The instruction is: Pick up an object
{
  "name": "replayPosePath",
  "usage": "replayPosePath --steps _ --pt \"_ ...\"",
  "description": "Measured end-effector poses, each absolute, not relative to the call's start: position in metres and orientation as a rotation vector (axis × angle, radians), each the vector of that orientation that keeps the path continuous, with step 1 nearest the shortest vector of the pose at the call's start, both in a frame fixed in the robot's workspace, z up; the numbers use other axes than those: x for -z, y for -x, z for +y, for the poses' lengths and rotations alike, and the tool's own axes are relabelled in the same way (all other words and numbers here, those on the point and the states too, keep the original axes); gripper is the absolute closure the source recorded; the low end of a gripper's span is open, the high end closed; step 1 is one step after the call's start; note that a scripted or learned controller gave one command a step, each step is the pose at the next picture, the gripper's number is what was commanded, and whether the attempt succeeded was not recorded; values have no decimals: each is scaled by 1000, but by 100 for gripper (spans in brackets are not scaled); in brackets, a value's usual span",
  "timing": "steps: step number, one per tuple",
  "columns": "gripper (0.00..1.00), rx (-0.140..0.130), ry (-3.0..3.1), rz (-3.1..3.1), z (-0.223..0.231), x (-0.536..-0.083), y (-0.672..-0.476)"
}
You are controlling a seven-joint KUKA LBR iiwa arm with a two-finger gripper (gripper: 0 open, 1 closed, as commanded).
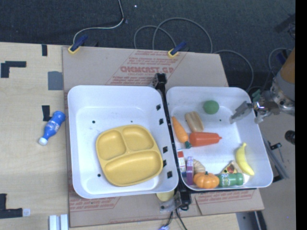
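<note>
Faintly, red "CHEMCAST GP" lettering marks the cardboard sheet [139,68].

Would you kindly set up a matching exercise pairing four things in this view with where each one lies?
Things:
1. yellow divided plate
2. banana
3. blue bottle
4. green ball

Places:
A. on the bench, left of both bins
B. right bin, far end
C. left bin
D. right bin, by its right wall

Pairs: 1-C, 2-D, 3-A, 4-B
</note>
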State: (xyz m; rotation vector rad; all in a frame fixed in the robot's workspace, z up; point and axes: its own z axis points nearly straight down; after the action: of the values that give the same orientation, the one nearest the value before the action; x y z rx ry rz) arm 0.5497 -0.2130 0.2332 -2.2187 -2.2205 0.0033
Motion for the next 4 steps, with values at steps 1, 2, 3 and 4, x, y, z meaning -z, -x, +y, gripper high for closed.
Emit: replayPosePath --steps 1,2,3,4 --pt "0 -2 2214 -2228 -189 -192 -633" --pt "0 -9 2213 -2218 -172 -88 -648" --pt "0 3 2212 -2229 -107 -139 -670" --pt "0 0 2222 -2227 -123 -82 -669"
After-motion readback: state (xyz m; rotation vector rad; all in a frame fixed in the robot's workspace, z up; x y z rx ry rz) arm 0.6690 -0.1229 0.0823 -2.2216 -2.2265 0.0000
